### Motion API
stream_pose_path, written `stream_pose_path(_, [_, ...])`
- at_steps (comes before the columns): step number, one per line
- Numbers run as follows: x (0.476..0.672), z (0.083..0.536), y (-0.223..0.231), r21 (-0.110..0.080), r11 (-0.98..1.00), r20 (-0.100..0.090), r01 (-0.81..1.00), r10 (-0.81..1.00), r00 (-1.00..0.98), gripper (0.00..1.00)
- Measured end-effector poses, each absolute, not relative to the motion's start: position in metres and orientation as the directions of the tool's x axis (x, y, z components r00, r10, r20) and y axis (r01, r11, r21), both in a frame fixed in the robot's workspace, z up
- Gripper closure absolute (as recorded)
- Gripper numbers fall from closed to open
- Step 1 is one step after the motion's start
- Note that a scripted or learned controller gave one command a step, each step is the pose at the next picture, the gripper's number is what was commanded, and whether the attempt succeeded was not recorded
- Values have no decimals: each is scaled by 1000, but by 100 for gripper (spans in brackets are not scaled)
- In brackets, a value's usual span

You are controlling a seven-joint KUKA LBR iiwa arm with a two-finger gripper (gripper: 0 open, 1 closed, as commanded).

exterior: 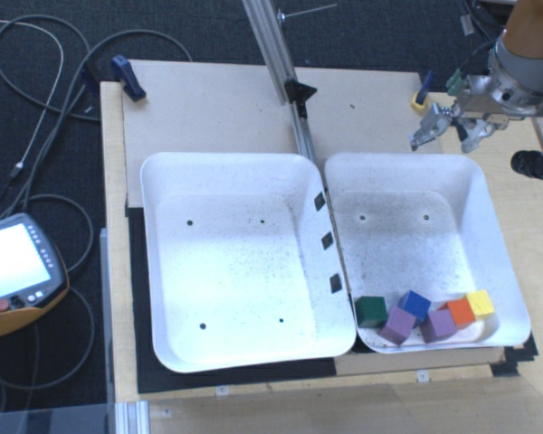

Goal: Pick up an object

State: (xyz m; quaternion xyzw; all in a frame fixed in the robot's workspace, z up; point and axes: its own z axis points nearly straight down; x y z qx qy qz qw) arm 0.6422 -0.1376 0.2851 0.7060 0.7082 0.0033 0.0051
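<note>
While the gripper point(445, 132) hangs with jaws spread and empty beyond the right white plastic bin's point(489, 208) far rim, picking awaits: it must descend toward the small coloured cubes point(423, 315) clustered at the near edge.

Pretty clearly a robotics lab setup: a plywood worktop point(208, 107) on dark carpet, loose cables point(36, 80) trailing across the floor, and a teach pendant point(14, 265) with a lit screen lying off to the side. An aluminium rail point(267, 34) rises from the worktop's back.

Pale wood bench point(208, 107) on dark carpet floor point(36, 107) w/ loose cables point(36, 70), teach pendant point(18, 265) at left, metal pole point(267, 34) slanting overhead.
</note>
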Motion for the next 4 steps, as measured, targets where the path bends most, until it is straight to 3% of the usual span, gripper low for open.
stream_pose_path(1, [660, 159, -119, -10, 2, 3, 1000, 1000, -2, 0])
stream_pose_path(2, [639, 95, -100, -10, 1, 3, 1000, 1000, -1, 0])
stream_pose_path(3, [669, 101, -190, 4, -5, -5, 1000, 1000, 5, 0])
stream_pose_path(4, [651, 147, -123, 1, 6, 3, 1000, 1000, -6, 0])
